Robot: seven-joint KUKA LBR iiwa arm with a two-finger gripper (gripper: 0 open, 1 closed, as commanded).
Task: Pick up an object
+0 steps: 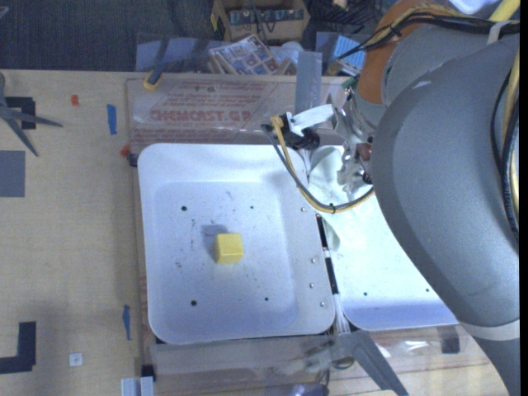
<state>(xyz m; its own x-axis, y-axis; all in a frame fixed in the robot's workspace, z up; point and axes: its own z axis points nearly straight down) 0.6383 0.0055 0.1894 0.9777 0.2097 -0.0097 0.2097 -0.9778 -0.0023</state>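
Yellow block (229,247): sits mid left bin (165,172), at 8 o'clock from gripper (351,167). Looks small, light, rigid, likely foam or wood. You should pinch opposite flat sides, squarely. Jaws' state: cannot tell.

Wooden bench (66,246) bearing two white bins (157,180)

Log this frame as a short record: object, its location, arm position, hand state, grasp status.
object: yellow block
location: lying in the left bin, near its middle
arm: grey arm over the right bin
hand: near the bins' shared edge at the far side; finger state cannot be told
grasp status: block lies apart from the hand, not held
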